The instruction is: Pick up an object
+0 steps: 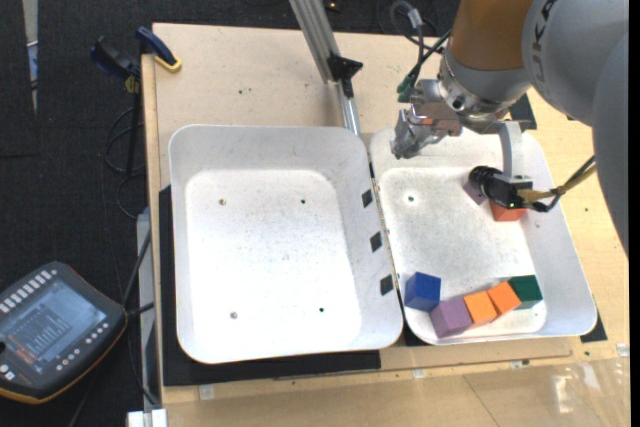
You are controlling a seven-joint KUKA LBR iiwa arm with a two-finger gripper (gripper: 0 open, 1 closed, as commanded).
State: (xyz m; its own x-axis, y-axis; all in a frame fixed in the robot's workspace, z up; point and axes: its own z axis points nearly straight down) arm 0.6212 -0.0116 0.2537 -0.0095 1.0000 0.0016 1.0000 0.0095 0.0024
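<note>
Your gripper (410,143) hovers over the right bin's (560,245) far-left corner; whether it is open or holds anything, I cannot tell. 4 blocks sit along the near edge: blue (423,290), purple (450,316), orange (481,305), green (524,291). They look light, stiff, a bit slick; take the blue by opposite flat faces. Right side, a red piece (509,210) is half hidden by cabling.

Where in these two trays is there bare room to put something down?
The left bin has a bare floor from rim to rim. The right bin is bare mid-floor; its near edge is crowded by the blue, purple, orange and green blocks.
</note>
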